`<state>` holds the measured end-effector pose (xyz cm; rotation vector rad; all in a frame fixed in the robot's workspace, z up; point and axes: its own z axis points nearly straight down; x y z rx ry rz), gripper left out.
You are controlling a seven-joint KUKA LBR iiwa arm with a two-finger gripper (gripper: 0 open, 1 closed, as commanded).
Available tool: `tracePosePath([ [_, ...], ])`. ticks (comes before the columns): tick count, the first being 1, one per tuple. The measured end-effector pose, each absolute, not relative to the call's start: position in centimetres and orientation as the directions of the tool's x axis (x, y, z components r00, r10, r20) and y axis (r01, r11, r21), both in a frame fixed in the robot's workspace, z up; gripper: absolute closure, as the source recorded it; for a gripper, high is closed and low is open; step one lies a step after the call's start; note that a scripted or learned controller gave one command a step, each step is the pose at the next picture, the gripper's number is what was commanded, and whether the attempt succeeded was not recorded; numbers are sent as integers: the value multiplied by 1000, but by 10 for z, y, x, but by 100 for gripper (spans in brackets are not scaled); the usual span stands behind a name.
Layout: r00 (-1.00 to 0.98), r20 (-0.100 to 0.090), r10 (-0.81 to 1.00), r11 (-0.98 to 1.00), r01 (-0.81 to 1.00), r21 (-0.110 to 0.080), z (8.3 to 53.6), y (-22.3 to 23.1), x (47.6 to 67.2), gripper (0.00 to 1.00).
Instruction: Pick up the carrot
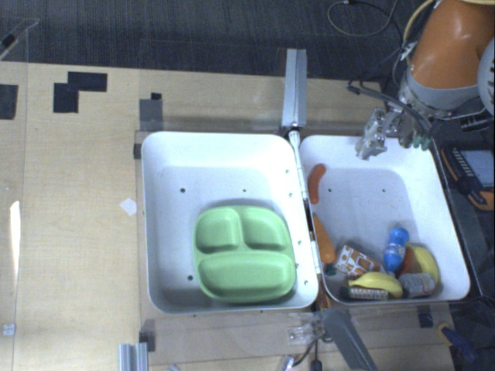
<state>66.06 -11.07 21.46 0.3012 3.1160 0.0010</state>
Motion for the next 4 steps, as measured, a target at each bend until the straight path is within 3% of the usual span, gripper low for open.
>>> tracePosePath([
  [1, -969, -13, 247, 969, 247, 4, 92, -81, 597, 100],
  [2, -964, -20, 266, 964, 266, 5, 91, -97, 569, 100],
  [3, -992, -24, -124, 992, -124, -5, 92, -84, 558, 100],
  [4, -919, -14, -395, 919, -395, -4, 188, -69, 627, 100],
])
